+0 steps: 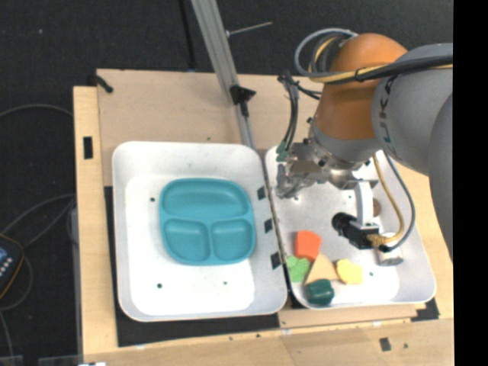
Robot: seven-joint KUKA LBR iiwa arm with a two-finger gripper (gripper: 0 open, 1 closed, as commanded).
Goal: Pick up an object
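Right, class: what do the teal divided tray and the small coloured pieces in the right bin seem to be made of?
Teal divided tray: probably moulded plastic, with smooth rounded compartments, an even colour and a soft sheen. Orange piece, yellow piece, light green piece, tan wedge and dark green piece: likely plastic or foam toy shapes, solid-coloured and matte; too small to tell which.

One fixed camera looks down aslant on both bins (191, 152).

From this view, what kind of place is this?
Probably a robotics lab test bench: a grey arm reaches over two white bins, one holding a teal divided plate, the other small toy blocks.
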